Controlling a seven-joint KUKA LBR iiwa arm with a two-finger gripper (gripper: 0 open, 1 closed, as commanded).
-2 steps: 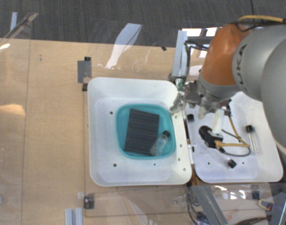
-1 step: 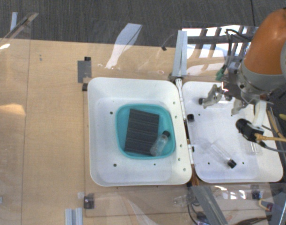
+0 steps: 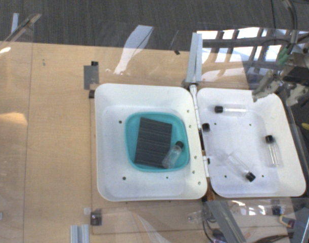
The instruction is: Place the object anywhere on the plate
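Clear vial (image 3: 173, 155) lying tilted on teal plate (image 3: 131, 135) in left bin (image 3: 108, 176), overlapping dark ribbed pad (image 3: 152, 142), three capped vials in right bin (image 3: 291, 181), no legible writing, gripper state impossible to tell.

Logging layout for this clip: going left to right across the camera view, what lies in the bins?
Dark ridged block on the teal plate → clear vial on that plate → black-capped vial → vial → vial.
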